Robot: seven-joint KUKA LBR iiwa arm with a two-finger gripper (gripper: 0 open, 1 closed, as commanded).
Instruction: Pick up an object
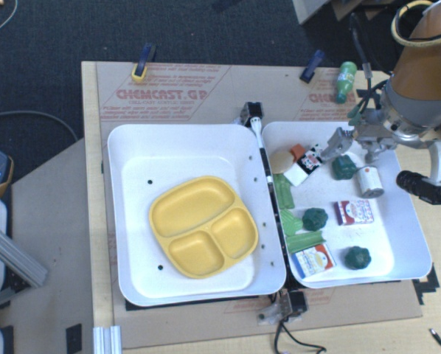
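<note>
Your gripper (pixel 344 144) hangs over the back of the right bin (pixel 397 264), grey metal under the arm's orange band; you cannot tell from this angle how its tips are set, and nothing is seen held. Just beneath and beside it lie a lumpy dark green piece (pixel 344 168) and a small silver can (pixel 369 181), the can on its side with its long axis running toward the bin's near edge. Left of the gripper sits a small white-and-black block with an orange tab (pixel 303 162). Further out, a red-and-white carton (pixel 353 212) lies flat mid-bin, a second green lump (pixel 314 217) to its left and a third (pixel 358 257) near the front rim. Flat green strips (pixel 284 194) run along the left wall, above a small printed box (pixel 313 259). In the left bin (pixel 132 153), well apart, rests a smooth yellow plastic tray (pixel 203 226) with three compartments, turned at a slant. A green bottle (pixel 345 82) lies on the board behind the bins.
</note>
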